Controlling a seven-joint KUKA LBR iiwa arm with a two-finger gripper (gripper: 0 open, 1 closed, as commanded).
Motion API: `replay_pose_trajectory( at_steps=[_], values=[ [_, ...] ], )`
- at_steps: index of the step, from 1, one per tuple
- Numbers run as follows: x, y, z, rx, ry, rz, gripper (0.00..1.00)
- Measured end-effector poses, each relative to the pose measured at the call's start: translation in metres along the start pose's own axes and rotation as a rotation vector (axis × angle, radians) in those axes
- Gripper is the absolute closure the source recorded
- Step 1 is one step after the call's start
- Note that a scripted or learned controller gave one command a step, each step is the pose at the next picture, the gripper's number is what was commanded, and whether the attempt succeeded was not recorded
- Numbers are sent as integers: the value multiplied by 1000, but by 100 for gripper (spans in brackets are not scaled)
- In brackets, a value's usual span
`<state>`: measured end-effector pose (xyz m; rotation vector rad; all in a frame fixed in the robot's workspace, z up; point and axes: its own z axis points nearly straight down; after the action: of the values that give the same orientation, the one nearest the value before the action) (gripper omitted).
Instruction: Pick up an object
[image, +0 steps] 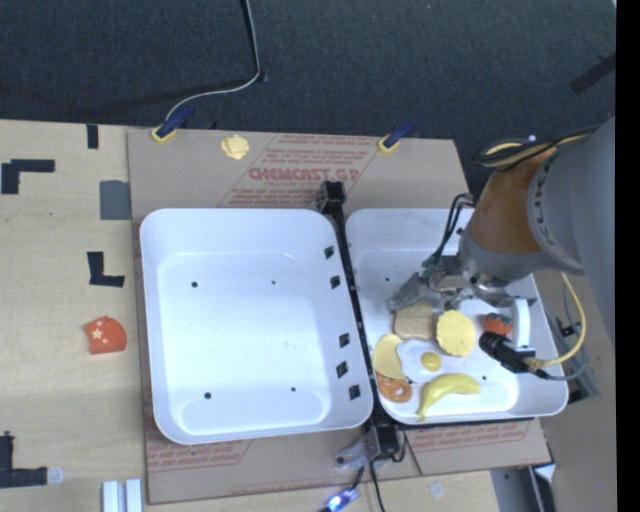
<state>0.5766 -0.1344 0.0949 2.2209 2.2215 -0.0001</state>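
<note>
My gripper (428, 291) hangs low over the right bin (390, 235), just above a tan bread slice (410, 323). Next to the bread lies a round yellow piece (456, 333). Toward the bin's front are a fried egg (388, 354), a small yellow ball (430, 361), a banana (447, 390) and an orange pretzel-like ring (394, 389). A small orange-red item (494, 324) lies at the right, partly under the arm's cabling. I see nothing held in the gripper.
The left bin (160, 300) lies beside the right one, with a black divider clip (331, 196) between them. On the cardboard behind sits a small yellow piece (235, 147). A red-orange object (106, 335) lies on the bench at far left.
</note>
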Motion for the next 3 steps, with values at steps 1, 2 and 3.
replay_pose_trajectory(
  at_steps=[1,2,3],
  values=[
    [11,29,7,-4,-2,-2,100],
    [-82,48,-188,-18,-10,4,100],
    [-28,51,-294,-13,-2,-7,100]
  ],
)
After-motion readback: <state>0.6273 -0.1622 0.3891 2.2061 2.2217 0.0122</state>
